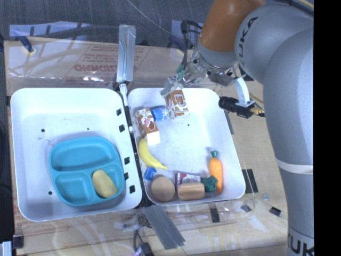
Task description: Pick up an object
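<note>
My gripper point(176, 85) hangs at the right bin's point(226, 143) twelve o'clock rim, a glossy brown-and-white snack packet point(177, 104) pinched in its fingers above the floor. Below lie a second packet point(146, 122), a curved banana point(146, 154), a carrot point(216, 168), a round brown ball point(163, 189) and a wooden block point(191, 191). At nine o'clock, the left bin point(32, 116) holds a blue compartment tray point(80, 161) with a smooth yellow lemon point(104, 183). My wrist hides the gripper's upper body.
</note>
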You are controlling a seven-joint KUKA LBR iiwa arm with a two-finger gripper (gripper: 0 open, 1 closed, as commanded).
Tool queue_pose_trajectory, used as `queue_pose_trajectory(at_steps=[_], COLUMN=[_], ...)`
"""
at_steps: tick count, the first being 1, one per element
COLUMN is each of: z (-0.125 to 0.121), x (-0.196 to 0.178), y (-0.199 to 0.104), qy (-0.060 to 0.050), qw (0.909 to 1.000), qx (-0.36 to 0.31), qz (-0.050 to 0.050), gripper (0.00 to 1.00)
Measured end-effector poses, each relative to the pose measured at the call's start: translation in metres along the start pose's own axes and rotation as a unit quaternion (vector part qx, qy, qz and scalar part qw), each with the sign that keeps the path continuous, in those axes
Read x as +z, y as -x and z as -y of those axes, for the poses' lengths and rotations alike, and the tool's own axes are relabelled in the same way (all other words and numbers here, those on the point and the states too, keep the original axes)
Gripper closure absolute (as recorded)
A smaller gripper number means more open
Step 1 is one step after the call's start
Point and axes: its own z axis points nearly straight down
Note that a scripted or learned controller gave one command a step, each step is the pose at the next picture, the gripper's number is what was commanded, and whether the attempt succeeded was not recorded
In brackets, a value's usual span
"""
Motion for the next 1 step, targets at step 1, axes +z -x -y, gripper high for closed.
queue_pose_trajectory(at_steps=[1], z=[-0.0043], x=[0.0218], y=[-0.0196], qy=[-0.006], qw=[0.9855], qx=[-0.170], qz=[-0.004], gripper=[1.00])
